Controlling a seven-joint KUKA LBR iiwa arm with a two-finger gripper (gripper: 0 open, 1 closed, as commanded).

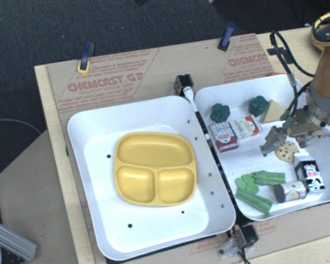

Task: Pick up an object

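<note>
Gripper (275, 142), reaching from the right, hangs over the middle of the right bin (328, 195); its fingers stand apart with nothing between them. Just beside it on the near side lies a spotted tan piece (287, 151). Nearer: a black-and-white carton (311, 176), a small tube (292, 191) and green leafy toys (256, 188). To the left: a red-and-white box (223, 135) and packet (244, 128). Farther: two dark green lumps (220, 112) (258, 105). The left bin (93, 191) carries a yellow divided plate (154, 168).
</note>
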